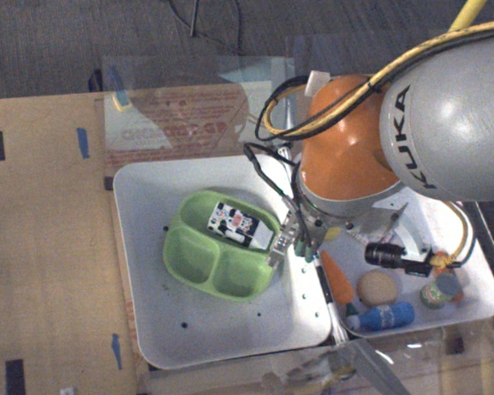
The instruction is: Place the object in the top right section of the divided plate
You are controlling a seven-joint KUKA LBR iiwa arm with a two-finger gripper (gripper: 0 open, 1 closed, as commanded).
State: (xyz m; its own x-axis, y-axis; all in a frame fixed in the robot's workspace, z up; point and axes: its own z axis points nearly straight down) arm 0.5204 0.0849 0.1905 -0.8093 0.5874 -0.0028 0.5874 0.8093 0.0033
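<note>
A green divided plate [203,265] lies tilted in the left white bin [155,329]. A black-and-white patterned object [235,223] rests in the plate's upper right section. My gripper [283,244] hangs just past the plate's right rim, a short way right of the object and apart from it. Nothing shows held by it. The orange wrist band [346,153] and the grey arm cover the area above the gripper and the divide between the bins.
The right bin [484,301] holds an orange carrot [338,281], a beige round item [376,288], a blue item [388,316] and a small can [441,290]. Black cables [266,169] loop over the left bin's top right corner.
</note>
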